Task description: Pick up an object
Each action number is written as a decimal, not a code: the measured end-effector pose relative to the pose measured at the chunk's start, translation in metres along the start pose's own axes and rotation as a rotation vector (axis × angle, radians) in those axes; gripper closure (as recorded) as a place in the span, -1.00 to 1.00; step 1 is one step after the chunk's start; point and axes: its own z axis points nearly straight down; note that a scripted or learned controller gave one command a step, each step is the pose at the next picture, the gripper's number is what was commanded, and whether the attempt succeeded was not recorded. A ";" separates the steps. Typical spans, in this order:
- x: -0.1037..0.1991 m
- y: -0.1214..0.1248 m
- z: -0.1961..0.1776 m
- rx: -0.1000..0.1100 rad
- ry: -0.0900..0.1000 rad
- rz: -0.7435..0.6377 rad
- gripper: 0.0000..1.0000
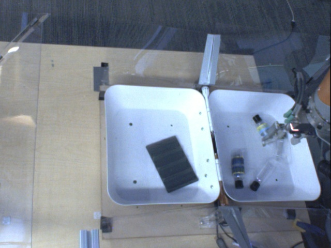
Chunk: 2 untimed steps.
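Gripper point(270, 134): over right bin point(305, 190), finger state impossible to tell.
Small bottle point(237, 170): below-left of gripper, apart.
Clear bottle point(265, 173): just below gripper.

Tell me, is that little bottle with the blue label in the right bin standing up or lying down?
Lying down. The bottle shows its whole side along the right bin's floor, black cap toward the near edge.

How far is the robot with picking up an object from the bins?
Done: the gripper is over the right bin, by a small bottle. In hand: nothing visibly lifted. Left: grasp and raise something; two more bottles and the dark pad lie untouched.
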 end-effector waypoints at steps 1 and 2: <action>-0.034 0.071 0.118 0.000 0.001 -0.108 -1.00; -0.069 0.117 0.179 -0.003 0.000 0.036 -1.00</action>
